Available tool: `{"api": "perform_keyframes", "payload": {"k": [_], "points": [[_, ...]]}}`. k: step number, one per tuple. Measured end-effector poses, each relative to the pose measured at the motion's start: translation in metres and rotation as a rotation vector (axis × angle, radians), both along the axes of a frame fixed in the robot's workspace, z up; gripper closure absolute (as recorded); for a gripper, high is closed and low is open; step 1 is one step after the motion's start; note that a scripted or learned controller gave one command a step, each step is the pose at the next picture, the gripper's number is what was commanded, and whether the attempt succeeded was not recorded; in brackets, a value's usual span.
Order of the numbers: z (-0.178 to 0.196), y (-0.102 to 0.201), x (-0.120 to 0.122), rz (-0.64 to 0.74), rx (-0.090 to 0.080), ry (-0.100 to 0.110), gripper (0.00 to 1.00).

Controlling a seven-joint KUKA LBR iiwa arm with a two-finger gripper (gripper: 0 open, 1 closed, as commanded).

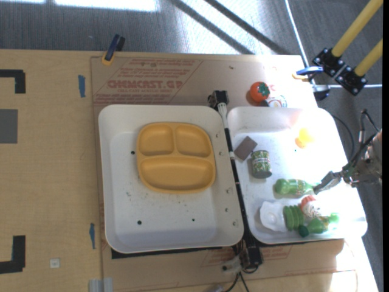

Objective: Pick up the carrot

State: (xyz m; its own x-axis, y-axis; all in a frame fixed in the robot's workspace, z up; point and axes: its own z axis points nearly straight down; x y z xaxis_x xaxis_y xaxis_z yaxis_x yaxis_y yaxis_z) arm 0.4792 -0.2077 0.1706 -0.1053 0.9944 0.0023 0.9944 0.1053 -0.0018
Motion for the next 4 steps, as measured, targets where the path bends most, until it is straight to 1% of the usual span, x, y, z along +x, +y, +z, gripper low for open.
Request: {"api": "perform_keyframes", "payload": {"k": [1, 2, 3, 4], "points": [[-0.001, 0.012, 0.000, 0.105, 0.000, -0.001, 0.00], [0.009, 0.012, 0.002, 0.105, -0.002, -0.005, 1.00], [0.120, -0.017, 0.005, -0.099, -0.004, -0.004, 1.00], [0.095, -0.010, 0.000, -0.404, -0.002, 0.000, 1.00]]}}
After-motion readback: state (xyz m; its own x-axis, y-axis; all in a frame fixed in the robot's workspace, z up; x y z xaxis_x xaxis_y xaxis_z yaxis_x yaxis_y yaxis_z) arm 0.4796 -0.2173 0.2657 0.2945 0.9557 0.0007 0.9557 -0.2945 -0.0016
